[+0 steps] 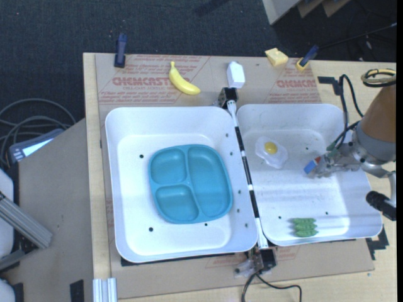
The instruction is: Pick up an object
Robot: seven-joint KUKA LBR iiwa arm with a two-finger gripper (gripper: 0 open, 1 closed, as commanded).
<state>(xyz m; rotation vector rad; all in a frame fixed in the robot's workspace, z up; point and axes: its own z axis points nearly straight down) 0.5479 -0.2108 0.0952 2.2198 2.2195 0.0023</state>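
Reaching in over the right-hand shallow white bin (296,115), the two-finger gripper (320,166) sits low above the bin floor near its right wall. A small blue object (311,167) lies at the fingertips; whether it rests between the fingers or just beside them cannot be told, and the state of the gripper, parted or closed, cannot be told either. Behind the gripper, the grey wrist (371,146) and the orange band (384,115) of the arm extend toward the view's right edge.

Just left of the gripper, a fried-egg toy, white with a yellow centre (271,151), lies on the bin floor, apart from the blue object. Toward the near edge of the same bin, below and slightly left of the gripper, a green bumpy flat piece (305,227) lies by the front wall.

Farther left, past the dividing rims, the left-hand shallow white bin (126,137) holds a teal plastic plate with three compartments (189,183), set roughly at the bin's centre.

Beyond both bins, on the cardboard-covered bench top (145,80), a yellow banana toy (182,80) lies up and well left of the gripper. A yellow wedge-shaped block (276,57) and a blue clip (306,56) rest near the far edge, above the gripper. Another blue clip (120,49) stands at the far-left corner.
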